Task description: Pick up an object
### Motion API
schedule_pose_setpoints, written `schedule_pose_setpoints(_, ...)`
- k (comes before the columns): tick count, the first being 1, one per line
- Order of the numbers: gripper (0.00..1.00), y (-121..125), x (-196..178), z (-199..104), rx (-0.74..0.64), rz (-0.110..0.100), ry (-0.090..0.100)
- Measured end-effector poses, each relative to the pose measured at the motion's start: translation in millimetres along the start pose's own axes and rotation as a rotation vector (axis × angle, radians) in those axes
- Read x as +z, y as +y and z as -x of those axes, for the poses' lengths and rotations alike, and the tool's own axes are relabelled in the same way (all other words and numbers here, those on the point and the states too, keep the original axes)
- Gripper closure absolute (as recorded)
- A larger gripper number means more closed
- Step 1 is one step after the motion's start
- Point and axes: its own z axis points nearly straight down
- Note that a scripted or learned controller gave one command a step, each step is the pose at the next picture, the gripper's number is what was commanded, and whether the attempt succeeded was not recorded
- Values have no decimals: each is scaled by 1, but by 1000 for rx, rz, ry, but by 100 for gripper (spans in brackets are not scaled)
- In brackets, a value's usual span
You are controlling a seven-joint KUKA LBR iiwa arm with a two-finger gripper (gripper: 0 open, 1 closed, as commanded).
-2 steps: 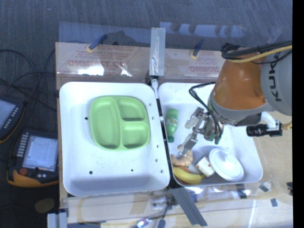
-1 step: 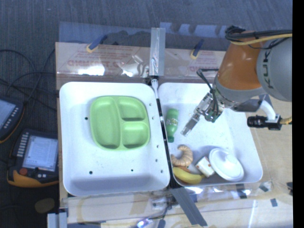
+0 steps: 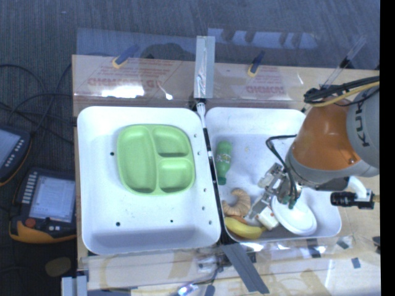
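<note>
— Jaws first: can you make out what the gripper [image 3: 266, 203] is doing?

— Not well from where I'm standing. It's down low in the right bin [image 3: 247, 121], near the front, and I honestly cannot tell whether it's spread or closed. The metal bits at the end blur into the clutter beneath them. I see nothing plainly held.

— So nothing picked yet?

— I'd judge not. Everything looks to be lying on the bin floor. The banana [image 3: 242, 228] sits along the front wall, the brownish lumpy piece [image 3: 237, 202] just behind it, and the white round dish [image 3: 297, 219] lies under the wrist. A small white thing with a red spot [image 3: 267, 217] sits just beside the tip, touching or nearly so.

— Which one is it going for?

— My guess is that small white piece or the edge of the dish, since the tip is right over them. I couldn't swear to it. The green bottle [image 3: 222, 161] lies well apart, up against the divider, untouched.

— And the other bin?

— The left bin [image 3: 92, 184] has the green divided tray [image 3: 155, 159] flat in the middle. The arm [image 3: 324, 147] is nowhere near it.

— So where are we?

— Approach done, I'd say; the reach is at object height. Closing on something, and lifting it clear, is all left to do.
</note>
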Motion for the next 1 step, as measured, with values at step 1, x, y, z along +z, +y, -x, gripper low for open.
schedule_pose_setpoints(1, 0, 5, 26, -14, 278, 8, -12)
